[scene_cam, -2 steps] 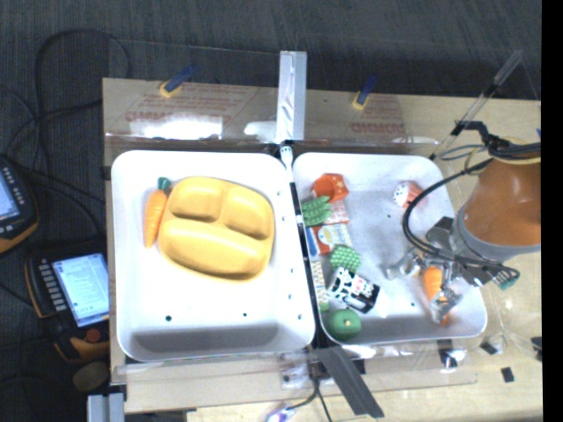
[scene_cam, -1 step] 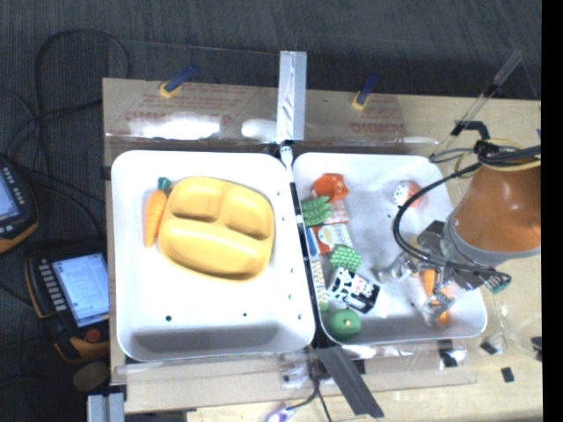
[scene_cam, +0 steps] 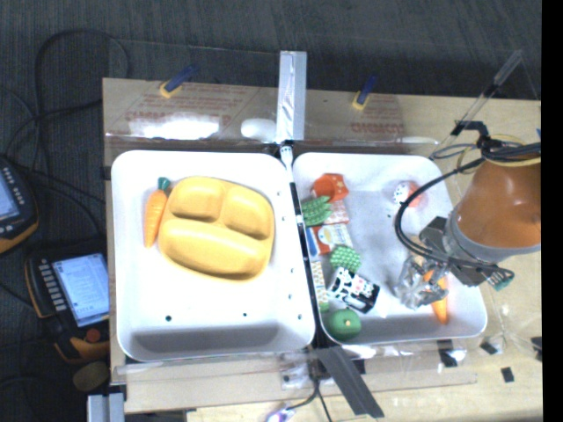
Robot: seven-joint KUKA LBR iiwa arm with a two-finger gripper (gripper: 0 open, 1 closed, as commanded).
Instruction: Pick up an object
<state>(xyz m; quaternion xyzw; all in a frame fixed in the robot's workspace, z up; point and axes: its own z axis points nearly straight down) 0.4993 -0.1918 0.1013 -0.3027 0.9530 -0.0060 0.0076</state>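
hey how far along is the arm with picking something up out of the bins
Done: the gripper is down in the right bin, at its near right corner, right over a small orange carrot-like toy. In hand: nothing that I can confirm; the toy appears to lie on the bin floor, and the grip is too blurred to judge. Left: securing a grasp and lifting. The yellow tray and the carrot in the left bin look untouched.

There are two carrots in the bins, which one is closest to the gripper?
The small carrot in the right bin, lying right by the gripper. The other carrot lies in the left bin beside the yellow tray.
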